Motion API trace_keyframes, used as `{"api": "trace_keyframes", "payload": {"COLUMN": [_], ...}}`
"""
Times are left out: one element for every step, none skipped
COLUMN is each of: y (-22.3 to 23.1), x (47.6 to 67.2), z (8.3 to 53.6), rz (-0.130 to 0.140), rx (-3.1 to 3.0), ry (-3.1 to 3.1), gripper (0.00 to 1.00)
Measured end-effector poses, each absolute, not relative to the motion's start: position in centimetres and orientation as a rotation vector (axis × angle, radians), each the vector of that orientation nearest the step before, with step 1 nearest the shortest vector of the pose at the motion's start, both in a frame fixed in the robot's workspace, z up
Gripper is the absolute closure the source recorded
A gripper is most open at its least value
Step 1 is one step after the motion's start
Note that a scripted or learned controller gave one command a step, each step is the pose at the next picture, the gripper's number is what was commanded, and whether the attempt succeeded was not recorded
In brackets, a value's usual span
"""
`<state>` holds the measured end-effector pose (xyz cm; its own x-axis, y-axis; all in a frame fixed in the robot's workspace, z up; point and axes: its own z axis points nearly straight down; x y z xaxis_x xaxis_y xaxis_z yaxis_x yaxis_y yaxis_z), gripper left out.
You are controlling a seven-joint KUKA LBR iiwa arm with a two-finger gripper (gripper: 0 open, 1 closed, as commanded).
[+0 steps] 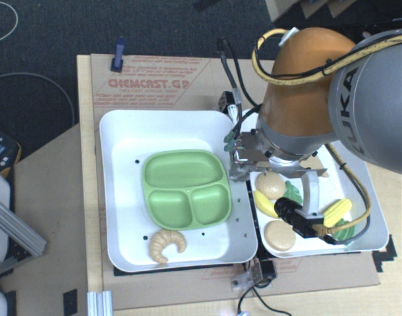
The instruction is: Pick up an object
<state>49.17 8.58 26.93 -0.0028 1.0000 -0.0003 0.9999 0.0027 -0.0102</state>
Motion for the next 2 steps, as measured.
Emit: {"api": "trace_keyframes", "payload": {"y": [4.2,-4.5], "x": [48.0,47.7], "z": [38.0,28.0], "rz": [-0.016,0.015], "rx": [-2.231,-2.231], "ry": [-2.224,-2.205], "gripper": [1.0,1.0]}}
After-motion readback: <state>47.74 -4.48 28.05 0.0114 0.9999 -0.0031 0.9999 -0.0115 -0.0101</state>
